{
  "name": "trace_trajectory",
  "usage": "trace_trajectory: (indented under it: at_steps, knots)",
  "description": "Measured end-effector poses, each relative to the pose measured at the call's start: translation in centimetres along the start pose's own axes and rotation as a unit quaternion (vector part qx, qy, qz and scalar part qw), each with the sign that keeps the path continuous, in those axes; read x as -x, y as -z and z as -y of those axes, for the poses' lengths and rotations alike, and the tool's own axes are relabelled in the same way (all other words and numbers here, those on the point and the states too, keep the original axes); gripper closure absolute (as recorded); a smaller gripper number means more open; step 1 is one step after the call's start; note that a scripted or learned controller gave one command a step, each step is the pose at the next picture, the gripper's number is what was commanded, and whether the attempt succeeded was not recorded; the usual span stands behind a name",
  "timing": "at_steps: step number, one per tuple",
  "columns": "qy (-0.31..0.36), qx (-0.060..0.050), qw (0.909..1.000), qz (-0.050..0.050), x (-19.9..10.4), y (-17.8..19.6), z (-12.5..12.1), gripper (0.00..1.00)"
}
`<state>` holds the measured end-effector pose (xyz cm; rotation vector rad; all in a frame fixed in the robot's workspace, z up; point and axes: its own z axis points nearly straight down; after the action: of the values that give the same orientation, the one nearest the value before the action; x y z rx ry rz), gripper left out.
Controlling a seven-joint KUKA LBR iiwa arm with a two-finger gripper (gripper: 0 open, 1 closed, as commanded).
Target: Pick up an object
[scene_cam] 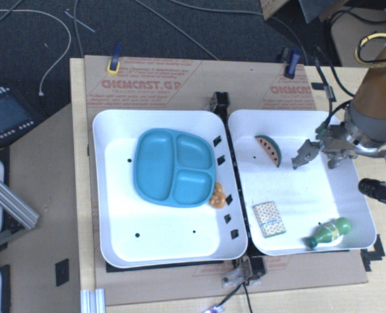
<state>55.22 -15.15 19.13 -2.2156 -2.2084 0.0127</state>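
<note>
two white bins [115,194] on a cardboard-topped bench [180,77] — dark floor [180,12] with loose cables [56,18] — jaws [318,154] apart, empty

Reaching in from the right edge, orange-banded wrist section uppermost, grey housing beneath. Gripper [318,154] slung low to the left of the wrist, two fingers splayed apart: one fingertip [301,160] pointing down-left, the other nearer the wrist. Nothing between the fingers. Tilted slightly leftward, not plumb.
</note>
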Motion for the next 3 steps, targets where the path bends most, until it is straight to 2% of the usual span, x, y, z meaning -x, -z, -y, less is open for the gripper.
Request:
trace_trajectory:
  at_steps: [1, 3]
  knots:
    - [0.002, 0.007, 1.0, 0.001, 0.0, 0.7, -0.3, 0.0]
    - [0.002, 0.004, 1.0, 0.0, -0.8, -10.7, -0.6, 0.0]
